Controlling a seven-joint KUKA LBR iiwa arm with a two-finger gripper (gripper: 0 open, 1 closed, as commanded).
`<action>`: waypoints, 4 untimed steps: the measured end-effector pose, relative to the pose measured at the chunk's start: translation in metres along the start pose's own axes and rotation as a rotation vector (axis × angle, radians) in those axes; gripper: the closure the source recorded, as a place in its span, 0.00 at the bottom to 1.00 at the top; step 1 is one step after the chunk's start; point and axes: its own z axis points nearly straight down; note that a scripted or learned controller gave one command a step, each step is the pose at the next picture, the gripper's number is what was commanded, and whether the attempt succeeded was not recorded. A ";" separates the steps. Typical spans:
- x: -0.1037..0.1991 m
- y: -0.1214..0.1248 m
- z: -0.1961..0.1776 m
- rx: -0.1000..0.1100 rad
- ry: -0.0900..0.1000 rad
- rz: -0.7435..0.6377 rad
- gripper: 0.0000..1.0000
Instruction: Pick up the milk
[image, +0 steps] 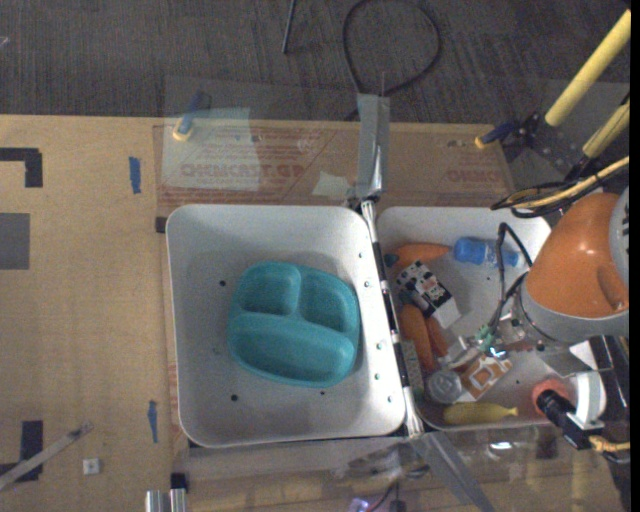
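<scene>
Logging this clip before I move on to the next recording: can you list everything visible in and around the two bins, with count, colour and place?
Left bin: one, white, left of centre.
Divided plate: one, teal, face down in the left bin.
Right bin: one, white, beside the left bin.
Carrot-like pieces: about two, orange, left side of the right bin.
Milk carton: one, black and white, right bin, by the orange pieces.
Bottle: one, blue, far side of the right bin.
Banana: one, yellow, near edge of the right bin.
Small can: one, grey, above the banana.
Arm: one, grey with orange band, over the right bin.
Gripper: one, low among the right bin's items.
</scene>
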 end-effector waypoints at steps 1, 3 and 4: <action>-0.003 -0.001 -0.017 0.001 0.000 -0.114 0.00; -0.110 -0.024 0.031 -0.007 0.000 -0.190 0.00; -0.113 -0.020 0.018 -0.020 -0.009 -0.186 1.00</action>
